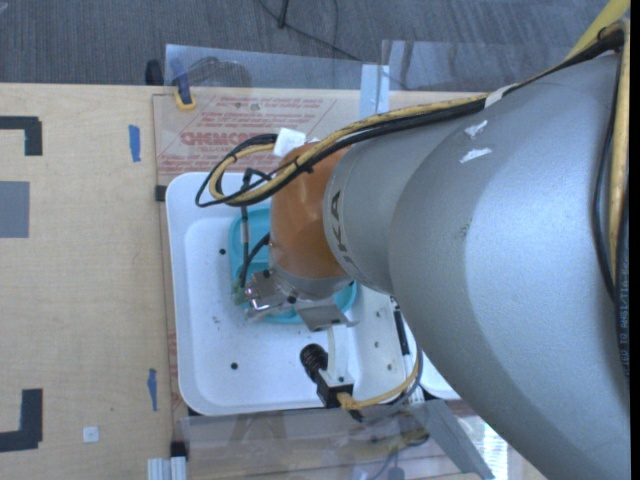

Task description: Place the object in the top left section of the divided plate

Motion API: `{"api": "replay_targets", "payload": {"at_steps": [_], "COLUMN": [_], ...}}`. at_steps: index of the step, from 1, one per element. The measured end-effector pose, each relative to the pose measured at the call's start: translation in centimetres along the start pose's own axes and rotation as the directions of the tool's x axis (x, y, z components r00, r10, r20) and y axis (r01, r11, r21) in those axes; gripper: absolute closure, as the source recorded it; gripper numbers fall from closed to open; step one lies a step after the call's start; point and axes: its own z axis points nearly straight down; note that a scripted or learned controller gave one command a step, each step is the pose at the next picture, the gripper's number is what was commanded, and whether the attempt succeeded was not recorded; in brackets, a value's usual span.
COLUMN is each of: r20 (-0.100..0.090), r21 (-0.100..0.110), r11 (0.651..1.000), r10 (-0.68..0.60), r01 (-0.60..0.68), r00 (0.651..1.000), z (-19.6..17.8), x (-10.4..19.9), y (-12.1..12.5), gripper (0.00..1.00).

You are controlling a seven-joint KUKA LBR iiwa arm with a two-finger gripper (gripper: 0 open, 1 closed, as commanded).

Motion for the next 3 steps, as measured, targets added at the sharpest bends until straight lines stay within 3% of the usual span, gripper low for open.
{"api": "replay_targets", "payload": {"at_steps": [1, 2, 3], "r20": [-0.008, -0.009, 0.006], "r21": [-0.018, -0.026, -0.001], "r11": [0.998, 0.896, 0.992], "r10": [0.06, 0.444, 0.124], "r01": [-0.06, -0.444, -0.124], "r00": [0.998, 0.896, 0.992], "z": [-0.2, 2.0, 1.4], "x": [-3.2, -1.0, 1.4], "y": [-3.6, -2.6, -1.9], "gripper": [1.0, 1.0, 1.0]}}
